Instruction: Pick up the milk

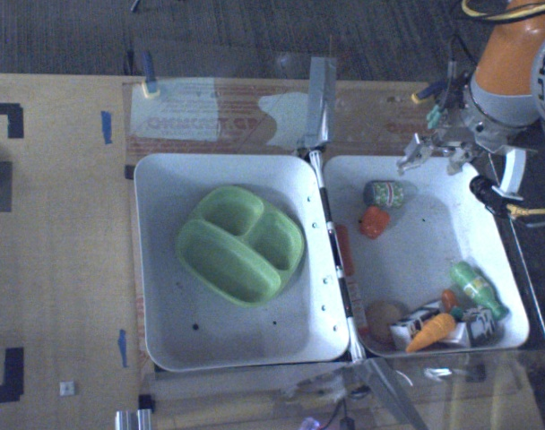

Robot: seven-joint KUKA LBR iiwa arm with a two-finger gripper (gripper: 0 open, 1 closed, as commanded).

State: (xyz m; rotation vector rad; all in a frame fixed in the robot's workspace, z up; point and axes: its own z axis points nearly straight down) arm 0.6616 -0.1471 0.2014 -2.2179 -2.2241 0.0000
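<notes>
The milk [409,329] is a white carton with black patches, lying on its side at the near edge of the right bin [434,249]. An orange carrot [432,332] lies across it and hides its middle. My gripper [431,157] hangs over the bin's far right corner, well away from the milk. It is open, with nothing between its fingers.
Around the milk sit a brown potato [384,313] to its left and a green bottle [476,287] to its right. A grey-green item [387,193] and a red one [374,222] lie at the far side. The left bin [165,321] holds a green divided plate [241,244].
</notes>
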